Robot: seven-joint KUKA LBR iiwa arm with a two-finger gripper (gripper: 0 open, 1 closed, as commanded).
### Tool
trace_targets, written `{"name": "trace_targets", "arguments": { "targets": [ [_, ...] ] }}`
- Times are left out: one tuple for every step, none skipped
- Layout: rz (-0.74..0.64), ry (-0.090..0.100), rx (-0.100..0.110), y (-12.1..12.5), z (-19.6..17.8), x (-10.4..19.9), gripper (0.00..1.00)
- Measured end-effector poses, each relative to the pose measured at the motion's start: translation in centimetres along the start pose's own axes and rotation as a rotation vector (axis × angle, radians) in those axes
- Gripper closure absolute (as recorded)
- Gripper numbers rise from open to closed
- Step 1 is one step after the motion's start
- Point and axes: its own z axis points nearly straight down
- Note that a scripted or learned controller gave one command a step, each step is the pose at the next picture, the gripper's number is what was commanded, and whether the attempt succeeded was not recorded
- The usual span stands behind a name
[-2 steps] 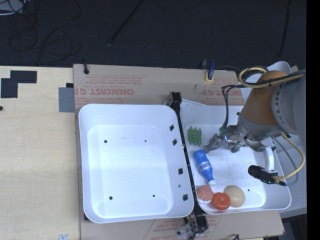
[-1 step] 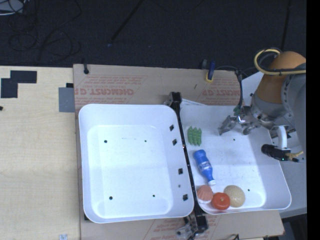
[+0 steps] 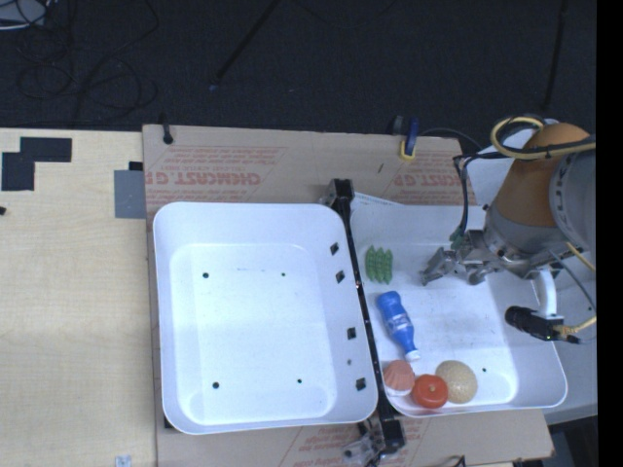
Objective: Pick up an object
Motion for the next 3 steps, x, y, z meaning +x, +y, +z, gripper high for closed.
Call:
{"name": "trace_targets", "arguments": {
  "targets": [
    [-0.002, -0.002, -0.002, -1.3, 0.0, -2.6, 0.0],
    [-0.005, 0.002, 0.001, -3.9, 0.1, 1.7, 0.0],
    [-0.001, -0.004, -0.007, -2.0, -4.2, -2.8, 0.0]
  ]
}}
